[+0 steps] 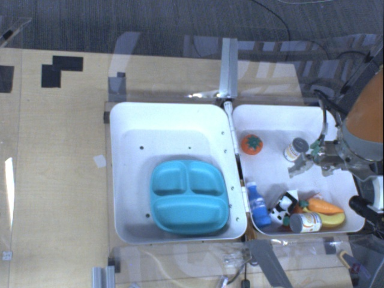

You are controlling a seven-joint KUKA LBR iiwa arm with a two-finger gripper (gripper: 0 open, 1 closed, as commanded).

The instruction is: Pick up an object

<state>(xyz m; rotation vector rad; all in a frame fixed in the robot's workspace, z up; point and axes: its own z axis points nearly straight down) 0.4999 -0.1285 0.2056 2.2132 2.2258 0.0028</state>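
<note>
1. Two white bins: the left bin (129, 179) holds one blue divided plate (189, 195); the right bin (270, 122) holds several small things.
2. Orange ball (252, 144) by the divider; blue bottle (258, 206) standing lengthwise along it; a can (305, 222) lying crosswise at the front edge.
3. Gripper (312, 158) hovers mid-bin, fingers spread, pinching nothing; bare floor lies beneath it.

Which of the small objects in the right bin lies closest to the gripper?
The small pale jar, just left of the gripper. The orange ball and the pile along the bin's near edge lie farther off.
</note>
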